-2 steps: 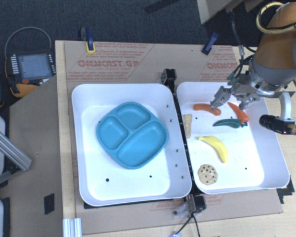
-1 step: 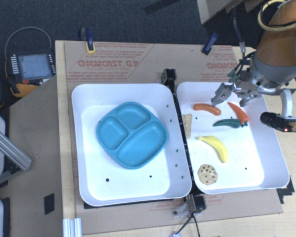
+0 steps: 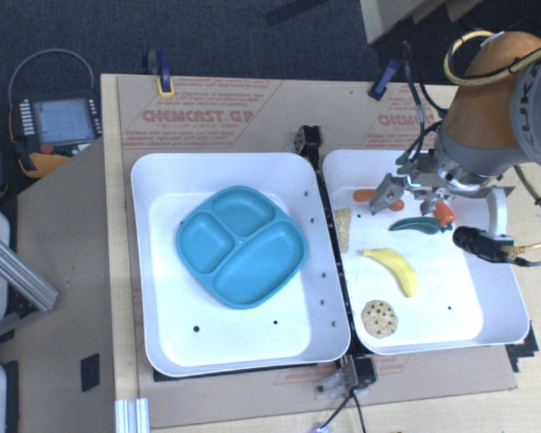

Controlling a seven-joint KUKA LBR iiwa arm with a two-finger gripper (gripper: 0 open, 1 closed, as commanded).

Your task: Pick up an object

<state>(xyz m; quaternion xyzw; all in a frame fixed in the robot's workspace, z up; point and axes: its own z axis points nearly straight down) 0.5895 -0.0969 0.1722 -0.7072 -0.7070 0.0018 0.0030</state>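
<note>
gripper [image 3: 413, 188]: i can't tell its state, hovers over far end of right bin [image 3: 496, 318]
banana [image 3: 393, 268]: mid right bin, loose
feel: prob light, slick, curved toy
grab: i'd pinch across its middle

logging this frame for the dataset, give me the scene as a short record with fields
left bin: blue divided plate
right bin: banana, cookie, teal pepper-like item, orange item, partly hidden carrot-like piece
arm: reaches in from the right, over the right bin's far part
tool: above the small items, nothing seen between its fingers
plate state: upright, three compartments, nothing in them
</note>
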